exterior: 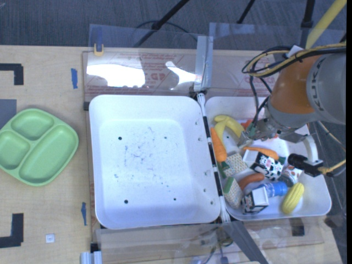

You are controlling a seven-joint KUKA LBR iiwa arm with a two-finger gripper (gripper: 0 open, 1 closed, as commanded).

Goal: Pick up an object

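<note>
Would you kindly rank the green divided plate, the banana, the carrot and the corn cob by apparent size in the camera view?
1. green divided plate, clearly largest
2. carrot and banana, too alike to separate, and the banana is partly hidden
3. corn cob, smallest

Right of the left bin (pixel 148 158), the arm (pixel 302 89) hangs over the right bin (pixel 319 202), crowded with a banana (pixel 228 126), a carrot (pixel 218 146) and a corn cob (pixel 293 197).

The bench is seen from a single fixed camera set high above it, angled down at a slant; two shallow white plastic bins (pixel 148 106) are framed side by side, a green three-compartment plate (pixel 36 146) at left, the grey, orange-banded arm (pixel 305 89) entering from the right
</note>
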